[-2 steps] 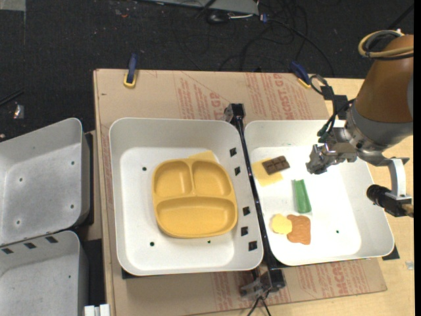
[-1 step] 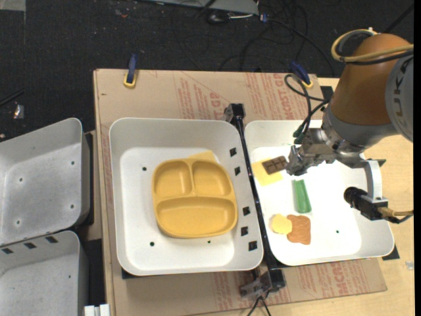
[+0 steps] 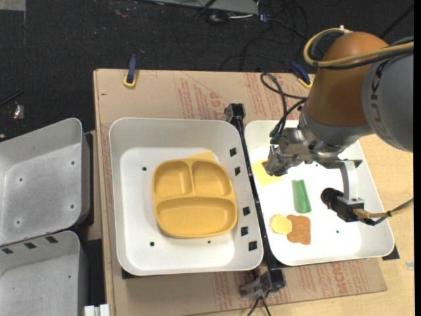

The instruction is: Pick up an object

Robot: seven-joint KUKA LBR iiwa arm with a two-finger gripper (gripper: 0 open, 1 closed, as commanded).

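My gripper [image 3: 276, 164] hangs low over the left part of the right bin [image 3: 375, 239], right above a flat pale yellow piece [image 3: 264, 176] near the bin's left wall. A green stick [image 3: 301, 196] lies just to the right and nearer the front. Further forward sit a small yellow piece [image 3: 281, 224] and a brown piece [image 3: 300, 230], touching each other. The arm's bulk hides the back of the right bin.
The left bin [image 3: 131, 150] holds a yellow divided tray [image 3: 195, 198] in its middle. A black divider [image 3: 245, 176] runs between the two bins. Grey panels [image 3: 39, 176] lie off the bench at the left.
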